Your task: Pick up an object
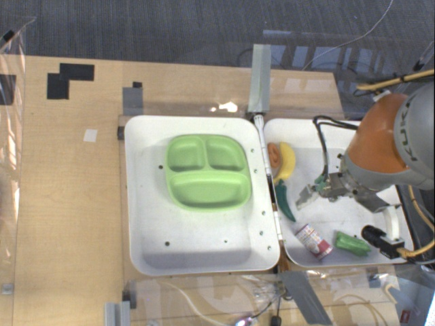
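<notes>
The hand (pixel 308 194) hovers, seemingly empty, beside the green pepper (pixel 284 202).

Left bin (pixel 143 202): a divided plate (pixel 206 172) is set near the middle | Right bin (pixel 340 260): two small items (pixel 282 160) are pressed against the left wall, a pepper (pixel 284 200) just before them | a small can (pixel 312 240) and a bottle (pixel 352 243) are laid side by side near the front | gripper (pixel 307 194) is held between pepper and arm.
</notes>
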Controlling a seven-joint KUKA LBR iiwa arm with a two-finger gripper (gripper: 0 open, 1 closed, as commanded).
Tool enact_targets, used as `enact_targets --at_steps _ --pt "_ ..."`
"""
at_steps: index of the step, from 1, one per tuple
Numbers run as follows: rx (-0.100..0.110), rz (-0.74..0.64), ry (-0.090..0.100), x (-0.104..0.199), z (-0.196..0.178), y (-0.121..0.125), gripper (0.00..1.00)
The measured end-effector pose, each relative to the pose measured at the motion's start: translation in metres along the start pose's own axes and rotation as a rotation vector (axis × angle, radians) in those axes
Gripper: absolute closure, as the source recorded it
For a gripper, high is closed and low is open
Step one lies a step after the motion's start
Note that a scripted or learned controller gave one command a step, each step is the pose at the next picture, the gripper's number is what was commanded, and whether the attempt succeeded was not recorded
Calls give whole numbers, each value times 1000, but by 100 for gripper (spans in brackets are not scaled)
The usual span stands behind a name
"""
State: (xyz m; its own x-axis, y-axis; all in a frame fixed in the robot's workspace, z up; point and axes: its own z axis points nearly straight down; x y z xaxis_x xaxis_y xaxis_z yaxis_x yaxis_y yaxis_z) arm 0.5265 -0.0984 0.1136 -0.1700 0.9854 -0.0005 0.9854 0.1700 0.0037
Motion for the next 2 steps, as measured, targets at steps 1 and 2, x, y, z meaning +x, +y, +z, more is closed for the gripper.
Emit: enact_targets --at_steps 1,2 --pt "-10 62 -2 -3 22 22 0" --pt "-17 53 0 -1 10 25 100"
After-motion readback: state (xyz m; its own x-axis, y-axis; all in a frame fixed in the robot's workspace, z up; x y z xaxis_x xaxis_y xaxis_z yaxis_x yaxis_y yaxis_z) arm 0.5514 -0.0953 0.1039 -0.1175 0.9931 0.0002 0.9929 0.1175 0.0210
